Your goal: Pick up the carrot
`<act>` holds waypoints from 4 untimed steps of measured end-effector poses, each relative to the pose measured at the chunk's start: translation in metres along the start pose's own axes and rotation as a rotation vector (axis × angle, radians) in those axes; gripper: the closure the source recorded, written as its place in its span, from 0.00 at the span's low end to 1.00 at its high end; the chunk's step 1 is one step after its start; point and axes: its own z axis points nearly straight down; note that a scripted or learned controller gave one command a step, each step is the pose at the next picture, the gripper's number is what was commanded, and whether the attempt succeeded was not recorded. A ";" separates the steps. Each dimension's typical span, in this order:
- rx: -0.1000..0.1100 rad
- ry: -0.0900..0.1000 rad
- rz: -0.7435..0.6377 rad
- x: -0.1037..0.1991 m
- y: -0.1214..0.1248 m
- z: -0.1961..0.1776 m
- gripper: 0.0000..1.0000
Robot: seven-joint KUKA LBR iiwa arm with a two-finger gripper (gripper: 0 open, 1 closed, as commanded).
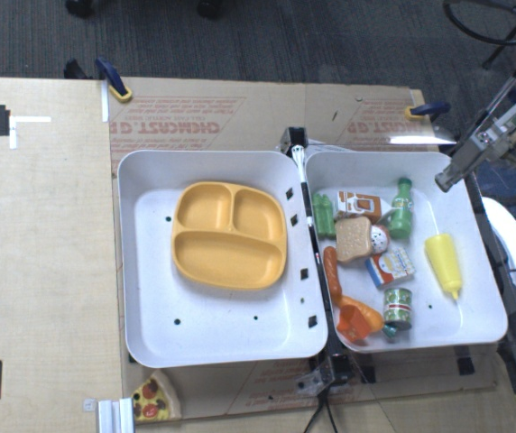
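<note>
Here, your carrot (332,276) lies along the left wall of the right bin (480,269), just left of the bread slice (354,238), the gripper (447,178) hangs over that bin's far right rim, well apart from the carrot, finger spread unreadable.

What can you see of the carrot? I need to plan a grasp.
The carrot is a glossy orange toy, plastic by its look, lying flat in the front left corner of the right bin. Its wide end points toward a small can right beside it; whether they touch is unclear. A red sausage lies just behind it.
</note>
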 end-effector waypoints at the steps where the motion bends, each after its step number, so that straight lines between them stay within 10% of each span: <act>1: -0.003 -0.004 -0.003 -0.001 0.003 -0.010 1.00; 2: -0.003 -0.004 -0.003 -0.001 0.003 -0.010 0.00; 3: -0.007 -0.009 -0.005 -0.003 0.005 -0.019 1.00; 4: -0.006 -0.008 -0.004 -0.003 0.005 -0.019 0.00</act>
